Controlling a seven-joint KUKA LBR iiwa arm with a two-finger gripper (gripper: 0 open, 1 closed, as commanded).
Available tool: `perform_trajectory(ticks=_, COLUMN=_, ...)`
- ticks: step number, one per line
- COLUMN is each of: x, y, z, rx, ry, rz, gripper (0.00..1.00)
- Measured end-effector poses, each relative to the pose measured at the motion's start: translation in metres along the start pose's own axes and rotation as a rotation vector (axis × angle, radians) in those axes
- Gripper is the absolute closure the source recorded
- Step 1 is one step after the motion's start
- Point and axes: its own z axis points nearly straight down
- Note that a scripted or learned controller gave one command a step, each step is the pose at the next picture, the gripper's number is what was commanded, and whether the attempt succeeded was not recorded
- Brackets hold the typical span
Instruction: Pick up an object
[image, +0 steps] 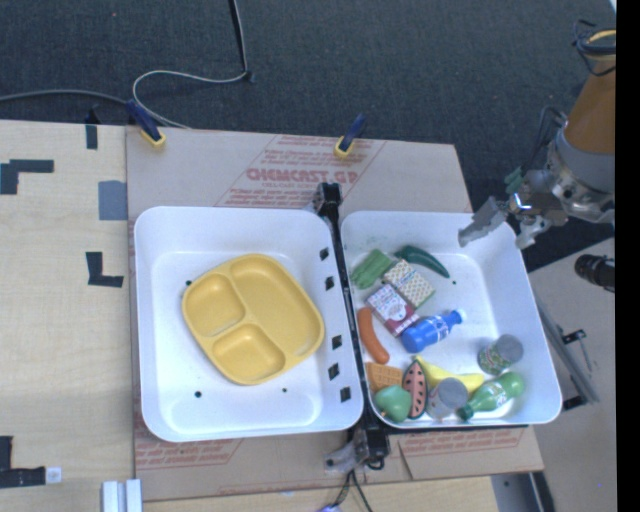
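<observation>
Toy food crowds the right bin's (520, 262) near corner; blue bottle (431, 330) lies mid-bin beside a patterned box (410, 283). Gripper (503, 222) hovers over the far right rim, fingers' spread: cannot tell. Bottle likely light, rigid, slick; grasp across its body.

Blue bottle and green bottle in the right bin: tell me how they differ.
The blue bottle lies mid-bin, cap pointing toward the upper right; the green bottle lies in the near right corner. The blue bottle has open floor to its right; the green bottle lies close among other items. Both lie on their sides.
</observation>
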Motion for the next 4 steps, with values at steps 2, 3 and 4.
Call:
perform_trajectory(ticks=2, x=-0.022, y=-0.032, z=0.193, rx=-0.004, ry=0.001, rz=0.0, gripper=0.0)
perform_trajectory(ticks=3, x=0.039, y=-0.015, z=0.192, rx=-0.01, ry=-0.003, rz=-0.001, gripper=0.0)
perform_trajectory(ticks=4, x=0.058, y=-0.011, z=0.192, rx=-0.011, ry=-0.006, rz=0.001, gripper=0.0)
